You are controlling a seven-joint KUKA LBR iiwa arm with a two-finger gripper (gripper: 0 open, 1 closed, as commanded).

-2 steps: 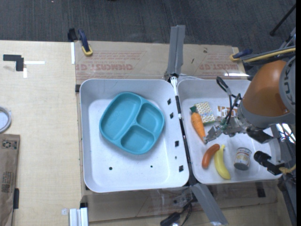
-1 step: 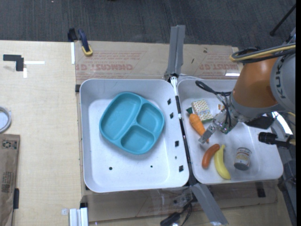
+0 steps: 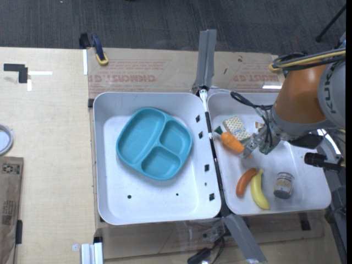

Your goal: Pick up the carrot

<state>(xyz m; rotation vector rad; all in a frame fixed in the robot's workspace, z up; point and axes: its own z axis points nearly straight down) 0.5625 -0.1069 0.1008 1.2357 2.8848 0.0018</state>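
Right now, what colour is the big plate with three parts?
Light blue plate, seen in camera view.

Even, diffuse light from overhead lit the bench brightly, while the dark carpet beyond it stayed dim. The two white bins (image 3: pixel 110 164) glared almost to white, losing surface detail. Shadows were soft and short; the arm (image 3: pixel 300 100) cast a faint one into the right bin. Focus was moderate: small items looked slightly soft, and the label on the small can (image 3: pixel 283 185) was perhaps too blurred to read.

Two bins (image 3: pixel 104 164), one carrot (image 3: pixel 232 142)
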